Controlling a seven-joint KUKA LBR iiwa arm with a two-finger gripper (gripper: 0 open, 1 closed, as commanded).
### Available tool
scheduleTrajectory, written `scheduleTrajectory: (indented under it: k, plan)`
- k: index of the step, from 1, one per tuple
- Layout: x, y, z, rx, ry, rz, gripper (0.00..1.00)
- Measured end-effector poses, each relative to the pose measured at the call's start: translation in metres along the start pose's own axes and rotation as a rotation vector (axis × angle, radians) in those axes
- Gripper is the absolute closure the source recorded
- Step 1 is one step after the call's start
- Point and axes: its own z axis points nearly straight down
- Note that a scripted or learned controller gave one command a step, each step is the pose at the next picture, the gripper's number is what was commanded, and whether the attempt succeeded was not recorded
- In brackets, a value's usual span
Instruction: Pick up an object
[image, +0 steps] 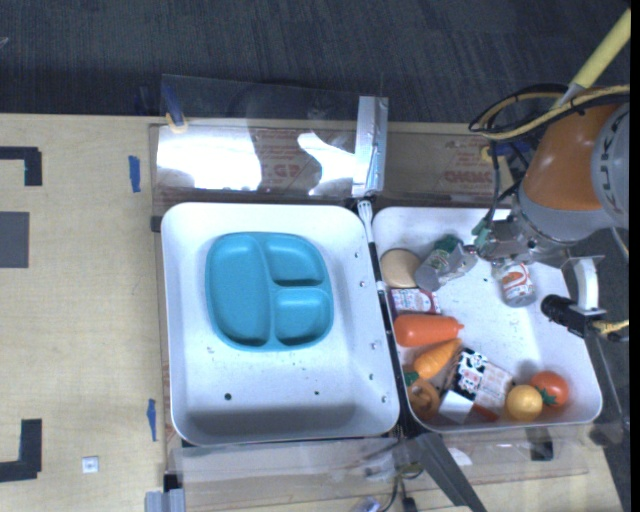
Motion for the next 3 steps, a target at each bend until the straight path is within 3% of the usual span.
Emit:
scheduleTrajectory:
  k: [1,2,3]
  plan:
    - [0.006,-0.074,0.036,0.011,-0.001,-0.106,0.00]
    - [-0.015,0.009,0.072,0.000,-0.005,-0.075,0.00]
    - [0.041,0.016,-0.030,-0.005,-0.003,0.005,0.00]
